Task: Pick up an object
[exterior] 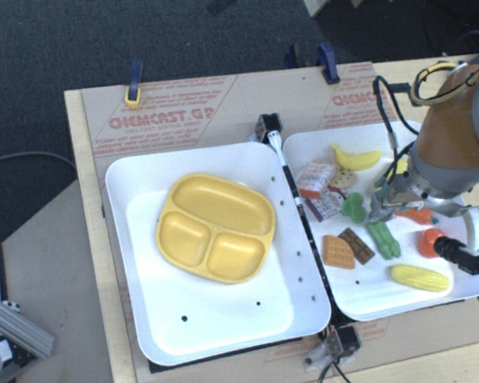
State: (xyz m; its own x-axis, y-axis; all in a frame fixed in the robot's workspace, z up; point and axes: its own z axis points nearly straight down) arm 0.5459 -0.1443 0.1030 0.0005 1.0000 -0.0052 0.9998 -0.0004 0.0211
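Fingers (386, 205) state can't tell, low over green veg (382, 238) mid right bin (340, 304), toys crowding.

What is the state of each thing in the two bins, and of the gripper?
Yellow tray: lies flat in the left bin, compartments up.
Banana: lies at the far side of the right bin.
Corn cob: lies near the right bin's front edge.
Green vegetable: lies flat, just below the gripper.
Gripper: low over the right bin's toys; grip unclear.

Grey arm (466, 128) with an orange band (black and yellow cables trailing).
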